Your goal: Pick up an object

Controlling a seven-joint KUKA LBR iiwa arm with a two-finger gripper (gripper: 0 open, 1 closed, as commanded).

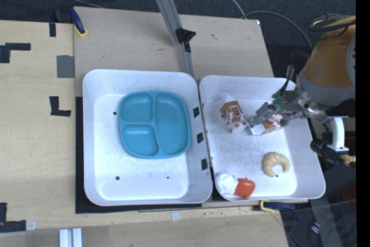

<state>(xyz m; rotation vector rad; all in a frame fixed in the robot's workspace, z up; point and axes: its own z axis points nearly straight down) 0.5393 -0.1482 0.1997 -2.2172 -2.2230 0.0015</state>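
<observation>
The right bin point(306, 142) holds several small objects. An orange-and-white carton point(231, 114) lies near its left side. A red-and-white packet point(272, 123) sits in the middle, partly hidden under my gripper point(260, 117), which hangs low right at the packet's left end. I cannot tell whether the gripper touches the packet. A tan croissant point(276, 163) lies toward the front. A red tomato-like piece point(245, 187) and a white lump point(227, 183) rest in the front left corner.
The left bin point(98, 124) holds a blue divided plate point(155, 124). A grey metal pole point(167, 3) slants in from the top to the gap between the bins. The arm's orange band point(332, 63) hangs over the right bin's right edge.
</observation>
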